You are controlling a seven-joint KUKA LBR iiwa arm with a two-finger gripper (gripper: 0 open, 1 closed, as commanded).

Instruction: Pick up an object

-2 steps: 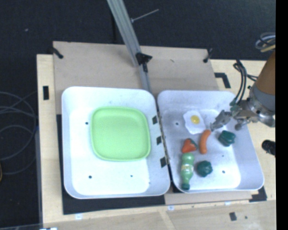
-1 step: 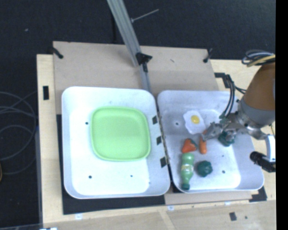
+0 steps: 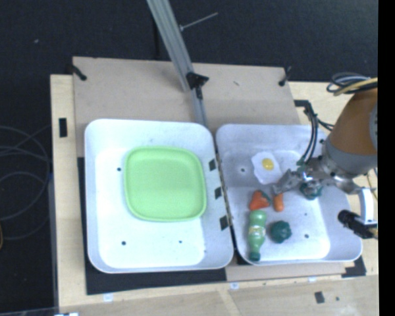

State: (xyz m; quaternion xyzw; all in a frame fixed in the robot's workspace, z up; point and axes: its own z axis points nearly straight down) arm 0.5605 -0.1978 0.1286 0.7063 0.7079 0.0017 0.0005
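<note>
Nearest the camera, along the front of the right-hand shallow white bin (image 3: pixel 316 245), lie a green plastic bottle with a pale label (image 3: pixel 255 234) and, just beside it, a dark green rounded lump (image 3: pixel 279 230). A little further back sit 2 small orange-red pieces (image 3: pixel 259 200), one touching the next, and beyond them a flat white toy fried egg with a yellow yolk (image 3: pixel 266 165). The left-hand shallow white bin (image 3: pixel 105 242) carries a light green square plastic plate (image 3: pixel 164 183), well apart from all of this.

The two-finger gripper (image 3: pixel 291 184) hangs low in the right bin, just beside the orange pieces and below the egg, with the grey and orange arm (image 3: pixel 355 133) behind it. How wide the jaws stand cannot be told at this sharpness, and nothing can be made out between them.

No single target is fixed, so any of the 5 items would serve. The risk is crowding: the orange pieces, the egg and the bottle lie close together, so a descent here may nudge one aside or pinch 2 at once. The flat egg offers little to grip and could simply slide away
</note>
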